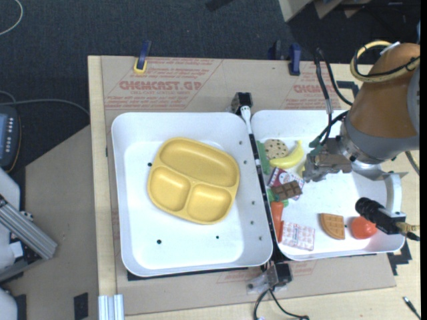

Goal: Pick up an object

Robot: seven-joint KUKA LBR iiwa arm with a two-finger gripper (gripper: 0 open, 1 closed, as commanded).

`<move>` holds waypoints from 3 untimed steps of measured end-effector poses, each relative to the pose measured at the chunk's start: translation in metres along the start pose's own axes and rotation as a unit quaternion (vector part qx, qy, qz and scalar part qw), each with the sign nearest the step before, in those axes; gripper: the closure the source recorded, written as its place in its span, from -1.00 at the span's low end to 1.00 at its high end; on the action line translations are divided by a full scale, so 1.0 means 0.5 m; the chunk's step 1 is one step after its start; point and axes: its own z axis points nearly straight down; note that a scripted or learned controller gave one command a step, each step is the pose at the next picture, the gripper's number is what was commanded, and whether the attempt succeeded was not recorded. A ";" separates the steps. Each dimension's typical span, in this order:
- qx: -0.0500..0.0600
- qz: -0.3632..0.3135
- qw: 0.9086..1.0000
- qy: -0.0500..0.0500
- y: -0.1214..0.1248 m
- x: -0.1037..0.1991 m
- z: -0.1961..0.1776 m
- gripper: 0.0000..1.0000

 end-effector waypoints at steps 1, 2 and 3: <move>0.000 0.001 1.000 0.000 -0.016 0.015 -0.021 1.00; 0.002 0.002 1.000 0.000 0.004 0.028 0.005 1.00; 0.000 0.001 1.000 0.000 -0.005 0.024 -0.027 1.00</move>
